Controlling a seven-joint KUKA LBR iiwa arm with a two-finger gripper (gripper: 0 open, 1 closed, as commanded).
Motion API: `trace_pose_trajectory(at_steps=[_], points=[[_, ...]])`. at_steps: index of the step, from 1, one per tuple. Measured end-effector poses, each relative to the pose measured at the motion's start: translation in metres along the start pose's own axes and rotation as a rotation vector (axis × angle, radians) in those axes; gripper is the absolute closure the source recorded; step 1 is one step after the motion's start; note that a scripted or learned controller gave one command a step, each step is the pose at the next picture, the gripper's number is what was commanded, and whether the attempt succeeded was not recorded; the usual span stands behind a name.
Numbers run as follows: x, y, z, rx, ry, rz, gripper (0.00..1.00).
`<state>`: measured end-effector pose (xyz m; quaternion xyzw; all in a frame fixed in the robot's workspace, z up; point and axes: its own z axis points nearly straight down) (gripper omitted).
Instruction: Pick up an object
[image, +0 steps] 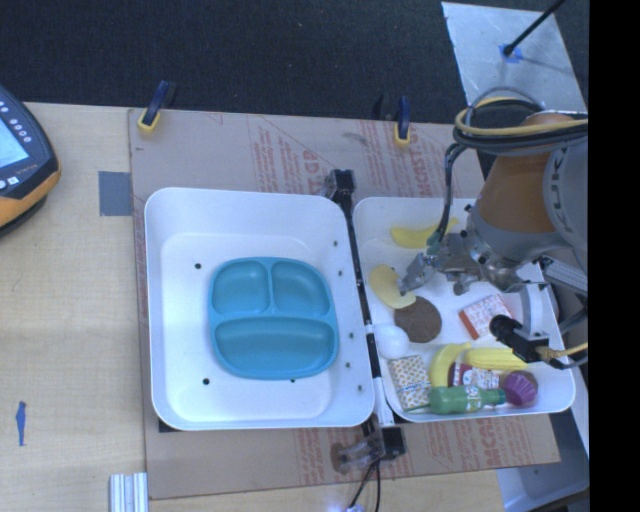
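brown round object (418, 319) lies in right bin (560, 400), centre-right of frame, just below gripper (420, 272). yellow piece (388, 285) sits just left of it, white ball (392, 342) at lower left. finger spread cannot be told; nothing seen gripped. descent to be centred over brown object, clear of yellow piece. blue tray (273, 318) in left bin (170, 400) not involved.

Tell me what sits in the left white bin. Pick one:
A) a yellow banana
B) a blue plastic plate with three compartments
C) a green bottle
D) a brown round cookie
B: the blue plastic plate with three compartments lies flat in the middle of the left white bin, while the small toys are crowded in the right white bin.
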<state>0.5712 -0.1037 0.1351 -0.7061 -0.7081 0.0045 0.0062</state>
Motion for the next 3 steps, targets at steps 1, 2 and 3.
trace_pose_trajectory(at_steps=[1,2,3], points=[[0.005,-0.039,0.047,-0.004,-0.001,-0.001,0.00],[0.002,-0.037,0.034,-0.010,-0.004,-0.002,1.00],[0.079,0.004,-0.063,-0.024,0.001,-0.009,1.00]])
